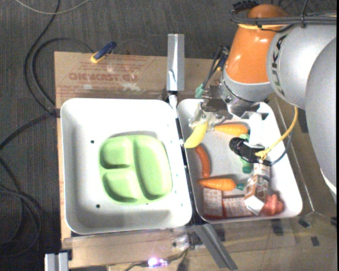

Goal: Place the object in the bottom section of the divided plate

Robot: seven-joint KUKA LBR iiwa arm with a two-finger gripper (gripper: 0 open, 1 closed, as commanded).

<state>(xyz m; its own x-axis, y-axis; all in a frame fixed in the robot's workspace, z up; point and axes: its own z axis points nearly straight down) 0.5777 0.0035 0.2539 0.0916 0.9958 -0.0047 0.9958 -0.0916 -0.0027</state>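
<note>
The green divided plate point(137, 167) lies in the left white bin point(79, 129). My gripper point(201, 117) hangs over the top left corner of the right bin point(288, 179). It is shut on the upper end of a yellow banana point(195, 135). The banana hangs down and to the left, and its lower tip overlaps the rim between the two bins. The plate is well to the left of the gripper and below it in the view.
The right bin holds an orange carrot point(230, 129) beside the gripper, a reddish sausage point(204, 160), a second carrot point(218, 183), a small bottle point(259, 180), a red item point(274, 204) and a printed box point(221, 203). A metal post point(175, 66) stands behind the bins.
</note>
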